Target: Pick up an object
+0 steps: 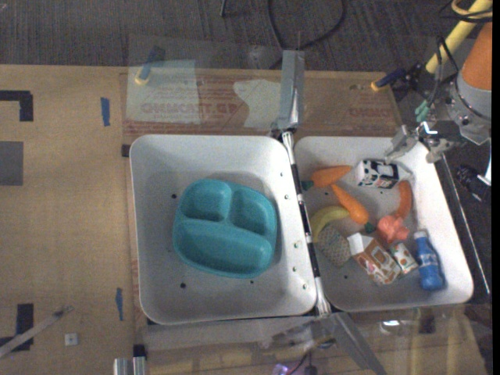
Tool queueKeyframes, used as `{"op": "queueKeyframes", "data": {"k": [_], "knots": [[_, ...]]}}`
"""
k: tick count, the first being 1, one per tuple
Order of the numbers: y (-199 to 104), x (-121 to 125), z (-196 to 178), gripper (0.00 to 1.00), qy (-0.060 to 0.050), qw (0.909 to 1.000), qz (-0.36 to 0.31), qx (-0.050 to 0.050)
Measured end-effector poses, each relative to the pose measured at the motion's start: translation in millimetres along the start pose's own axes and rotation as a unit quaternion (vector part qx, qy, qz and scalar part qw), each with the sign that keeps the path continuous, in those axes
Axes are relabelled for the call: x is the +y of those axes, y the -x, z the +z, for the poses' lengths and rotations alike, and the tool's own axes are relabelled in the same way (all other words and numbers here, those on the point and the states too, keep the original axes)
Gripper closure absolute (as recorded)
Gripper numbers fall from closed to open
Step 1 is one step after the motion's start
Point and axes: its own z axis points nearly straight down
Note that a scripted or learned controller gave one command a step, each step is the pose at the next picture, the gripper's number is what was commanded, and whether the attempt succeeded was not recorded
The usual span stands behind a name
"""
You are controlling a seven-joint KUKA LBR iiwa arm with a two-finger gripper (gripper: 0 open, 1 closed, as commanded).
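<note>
Spanning the frame, brown table (62, 233). Upon it, left white bin (148, 170) with teal divided plate (225, 226). Beside it, right white bin (453, 248) crowded with small objects: carrot (350, 203), banana (324, 217), blue bottle (426, 261), milk carton (378, 173). Above its far right corner, gripper (414, 141), apparently empty; open or closed: cannot tell.

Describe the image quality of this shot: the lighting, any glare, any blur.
In the camera view, the lighting is soft and even; both shallow white bins look bright, and the teal divided plastic plate throws a faint shadow. A clear sheet behind the bins gives pale glare. The whole frame is slightly soft, and the small toy foods lack fine detail; the gripper is blurred.
</note>
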Motion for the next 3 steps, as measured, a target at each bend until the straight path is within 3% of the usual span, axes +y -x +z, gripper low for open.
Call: {"op": "queueKeyframes", "data": {"k": [1,2,3], "knots": [[-54.6,-21.9,149.7,0.00,0.002,1.0000,-0.007,-0.001],[-51.4,-22.1,140.1,1.00,0.003,1.0000,-0.003,-0.001],[-97.6,43.0,57.8,1.00,0.002,0.9999,0.017,-0.001]]}}
